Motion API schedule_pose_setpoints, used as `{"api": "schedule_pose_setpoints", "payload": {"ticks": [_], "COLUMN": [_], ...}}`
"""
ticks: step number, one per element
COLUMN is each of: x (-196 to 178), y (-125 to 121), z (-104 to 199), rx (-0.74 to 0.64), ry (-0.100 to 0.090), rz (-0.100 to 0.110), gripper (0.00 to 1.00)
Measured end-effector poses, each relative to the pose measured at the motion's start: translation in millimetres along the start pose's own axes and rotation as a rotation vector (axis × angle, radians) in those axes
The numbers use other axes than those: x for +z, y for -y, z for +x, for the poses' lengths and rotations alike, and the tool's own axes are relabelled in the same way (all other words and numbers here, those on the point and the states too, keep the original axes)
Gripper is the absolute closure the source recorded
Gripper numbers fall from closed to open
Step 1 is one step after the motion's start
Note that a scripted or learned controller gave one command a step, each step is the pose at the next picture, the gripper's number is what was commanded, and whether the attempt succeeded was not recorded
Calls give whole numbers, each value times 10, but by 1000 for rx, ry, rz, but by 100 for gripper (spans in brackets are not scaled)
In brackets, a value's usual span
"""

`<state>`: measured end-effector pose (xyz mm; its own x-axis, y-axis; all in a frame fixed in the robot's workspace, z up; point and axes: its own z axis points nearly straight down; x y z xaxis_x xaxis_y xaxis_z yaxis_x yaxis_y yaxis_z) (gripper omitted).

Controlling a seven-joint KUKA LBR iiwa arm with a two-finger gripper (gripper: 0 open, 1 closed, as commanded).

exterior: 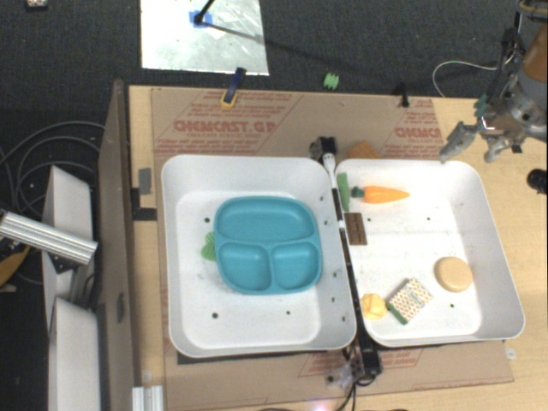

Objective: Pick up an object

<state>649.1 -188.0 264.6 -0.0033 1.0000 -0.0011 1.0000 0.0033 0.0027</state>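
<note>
Two shallow white plastic bins with rounded corners sit side by side on a brown sheet printed with red lettering, the left bin [184, 255] toward the middle of the frame and the right bin [488, 255] toward the right. The left one holds a single teal divided plate [266, 244], smooth and matte, with one wide compartment along the top and two smaller ones below; a bit of green [208, 247] peeks out from under its left edge, too hidden to identify. The right bin carries four loose objects: one orange toy carrot [383, 194] with a green top, lying on its side near the upper left corner of that bin; one round tan disc [453, 274], like a biscuit, at the right; one small yellow lump [372, 305] near the lower left; and one flat patterned packet [410, 299] with a green edge, tilted, just beside the yellow lump. A small brown rectangular piece [355, 229] lies by the divider between the bins. The gripper [478, 140] hangs at the upper right of the frame, above the bench just outside the right bin's top corner, its two grey metal fingers spread apart with nothing between them.
</note>
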Motion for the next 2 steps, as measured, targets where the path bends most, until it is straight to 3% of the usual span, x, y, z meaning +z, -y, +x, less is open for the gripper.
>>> {"api": "schedule_pose_setpoints", "payload": {"ticks": [1, 2], "x": [1874, 1800], "y": [-136, 210], "z": [-178, -181], "rx": [0, 2], "ry": [-4, -1], "rz": [8, 4], "gripper": [0, 0]}}
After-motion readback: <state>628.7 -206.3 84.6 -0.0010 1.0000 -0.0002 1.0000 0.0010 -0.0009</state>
